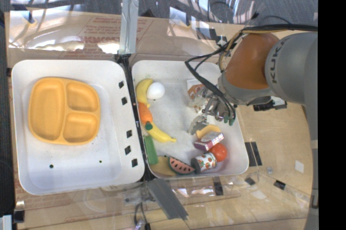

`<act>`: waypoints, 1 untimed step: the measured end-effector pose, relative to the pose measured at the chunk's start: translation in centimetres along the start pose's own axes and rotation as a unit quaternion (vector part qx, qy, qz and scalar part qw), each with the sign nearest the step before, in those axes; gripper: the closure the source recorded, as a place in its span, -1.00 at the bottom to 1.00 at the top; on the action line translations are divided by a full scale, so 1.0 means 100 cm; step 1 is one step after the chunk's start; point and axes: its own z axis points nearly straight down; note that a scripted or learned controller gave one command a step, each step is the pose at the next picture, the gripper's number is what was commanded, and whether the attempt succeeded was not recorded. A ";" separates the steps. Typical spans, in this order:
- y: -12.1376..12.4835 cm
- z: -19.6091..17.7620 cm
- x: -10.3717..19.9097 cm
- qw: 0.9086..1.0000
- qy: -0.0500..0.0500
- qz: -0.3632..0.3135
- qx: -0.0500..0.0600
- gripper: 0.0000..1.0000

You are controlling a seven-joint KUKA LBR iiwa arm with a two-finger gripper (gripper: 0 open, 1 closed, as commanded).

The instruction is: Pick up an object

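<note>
Toy food lies heaped in the right bin (178, 69), the things the arm may pick from; nothing can be seen lifted clear of it. The largest thing in view is the grey arm (286, 69), reaching in from the right with its orange band (246, 64) over the bin's far right corner; the letters "KU" can be read on its grey shell. Black cables loop from it over the bin's far edge. The left bin (32, 169) holds an orange divided tray (64, 111), lying flat towards its far left. Both bins sit on a cardboard-covered surface (81, 34) with faint red printing too blurred to read.

The end effector (212, 111) hangs low over the right half of the right bin, above a yellow piece (208, 130); whether its fingers are open or closed cannot be told.

Along the bin's left wall lie a banana (159, 134), a carrot (145, 113), a green vegetable (151, 153) and a white ball (155, 91). Near the front are a watermelon slice (181, 165), a small can (204, 162) with an unreadable label, a purple box (208, 142) and a tomato (220, 152).
</note>
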 end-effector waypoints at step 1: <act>0.002 -0.011 -0.001 1.000 -0.002 -0.003 0.000 1.00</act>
